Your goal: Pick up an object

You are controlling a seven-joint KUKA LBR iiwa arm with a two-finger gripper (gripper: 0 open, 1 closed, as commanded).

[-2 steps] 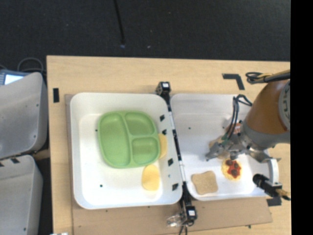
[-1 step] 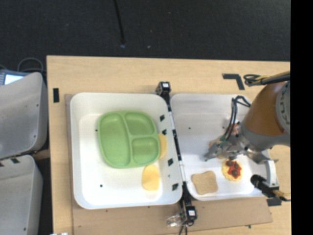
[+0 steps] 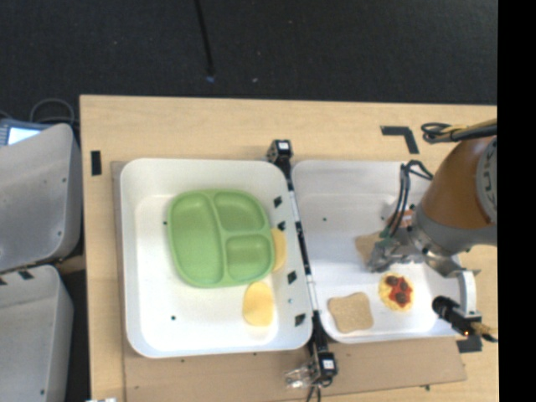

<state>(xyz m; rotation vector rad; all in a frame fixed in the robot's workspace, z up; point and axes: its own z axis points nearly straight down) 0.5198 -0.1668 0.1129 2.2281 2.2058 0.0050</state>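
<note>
A wooden bench [image 3: 209,128] (dark floor behind) bears two bins [image 3: 146,308]. The gripper [image 3: 383,256] hangs low, its state unclear behind the arm [image 3: 456,199].

We see our arm [image 3: 459,199] as a thick rounded body, with a broad orange-brown band over grey casing below it. Black cables loop along its left side and run down toward the wrist. Our gripper [image 3: 383,258] is a small dark grey assembly. A white bracket with a black fitting sits at the arm's lower side.
</note>
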